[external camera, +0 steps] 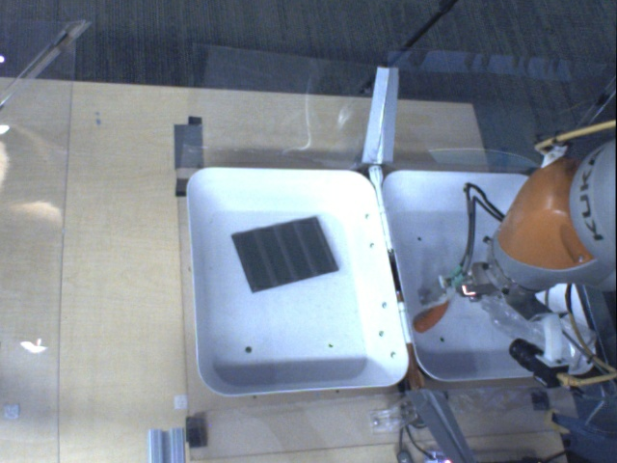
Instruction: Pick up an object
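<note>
Arm low over the right bin (424, 210), gripper (461, 285) down near that bin's front-left corner, just beside a small orange-red object (431, 317) lying on the bin floor close to the left wall; whether the gripper is open or closed cannot be told here, and nothing is visibly held. Step in hand looks like the final approach to a grasp. Next move calls for centring over the object, then closing and lifting; dark ribbed slab (285, 253) in the left bin (207, 287) sits untouched.

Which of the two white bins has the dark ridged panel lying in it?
The left bin: the dark panel lies flat there, while the right bin holds a small orange object.
</note>
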Robot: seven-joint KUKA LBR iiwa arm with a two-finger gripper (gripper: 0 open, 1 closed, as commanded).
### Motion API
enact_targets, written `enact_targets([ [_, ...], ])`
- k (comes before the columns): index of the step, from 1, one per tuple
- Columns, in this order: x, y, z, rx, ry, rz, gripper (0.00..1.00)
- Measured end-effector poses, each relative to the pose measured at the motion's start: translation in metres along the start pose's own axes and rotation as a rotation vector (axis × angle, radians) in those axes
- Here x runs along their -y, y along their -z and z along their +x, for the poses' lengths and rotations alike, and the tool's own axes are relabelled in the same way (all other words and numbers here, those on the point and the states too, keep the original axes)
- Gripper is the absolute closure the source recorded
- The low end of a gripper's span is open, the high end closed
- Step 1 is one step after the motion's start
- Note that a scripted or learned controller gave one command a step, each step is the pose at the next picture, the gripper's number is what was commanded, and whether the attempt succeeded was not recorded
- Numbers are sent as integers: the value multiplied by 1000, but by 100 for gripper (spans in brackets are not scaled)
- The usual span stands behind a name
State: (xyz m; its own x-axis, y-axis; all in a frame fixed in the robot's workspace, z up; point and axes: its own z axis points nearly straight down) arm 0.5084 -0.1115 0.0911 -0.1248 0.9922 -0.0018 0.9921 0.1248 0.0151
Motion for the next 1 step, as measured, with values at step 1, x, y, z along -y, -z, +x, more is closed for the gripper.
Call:
enact_targets([
  [1, -4, 13, 1, 1, 3, -10, 100],
])
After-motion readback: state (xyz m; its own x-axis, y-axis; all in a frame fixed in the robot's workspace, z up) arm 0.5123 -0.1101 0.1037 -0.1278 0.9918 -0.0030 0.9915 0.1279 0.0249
